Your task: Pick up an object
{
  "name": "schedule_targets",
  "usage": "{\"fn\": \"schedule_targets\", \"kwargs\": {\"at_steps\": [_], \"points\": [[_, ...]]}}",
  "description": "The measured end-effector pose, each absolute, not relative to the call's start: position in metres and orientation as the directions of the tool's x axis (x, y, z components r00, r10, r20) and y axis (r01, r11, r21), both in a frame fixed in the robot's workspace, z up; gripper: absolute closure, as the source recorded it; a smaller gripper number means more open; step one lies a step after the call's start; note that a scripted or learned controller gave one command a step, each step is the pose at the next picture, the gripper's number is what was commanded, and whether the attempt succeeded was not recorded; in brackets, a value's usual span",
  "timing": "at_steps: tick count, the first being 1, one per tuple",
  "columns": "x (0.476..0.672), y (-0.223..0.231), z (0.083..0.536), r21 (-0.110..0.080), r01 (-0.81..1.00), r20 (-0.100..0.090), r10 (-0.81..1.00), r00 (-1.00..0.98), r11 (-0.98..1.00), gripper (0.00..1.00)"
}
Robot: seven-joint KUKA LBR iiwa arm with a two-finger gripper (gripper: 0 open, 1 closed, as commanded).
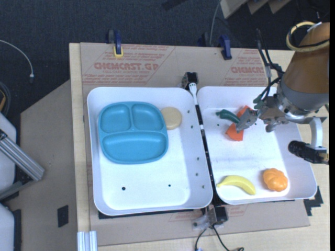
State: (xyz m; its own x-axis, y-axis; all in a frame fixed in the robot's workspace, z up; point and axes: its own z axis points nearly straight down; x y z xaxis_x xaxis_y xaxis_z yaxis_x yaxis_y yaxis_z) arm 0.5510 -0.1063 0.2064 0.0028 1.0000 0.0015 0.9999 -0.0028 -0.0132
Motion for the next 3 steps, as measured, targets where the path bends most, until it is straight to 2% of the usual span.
{"fn": "schedule_targets", "kwargs": {"at_steps": [1, 3], "points": [[0.554, -0.106, 0.213, -0.001, 1.000, 0.000, 1.000, 0.000, 0.000, 0.00], [0.542, -0.093, 0.094, -0.009, 1.000, 0.002, 1.000, 0.000, 0.000, 0.00]]}}
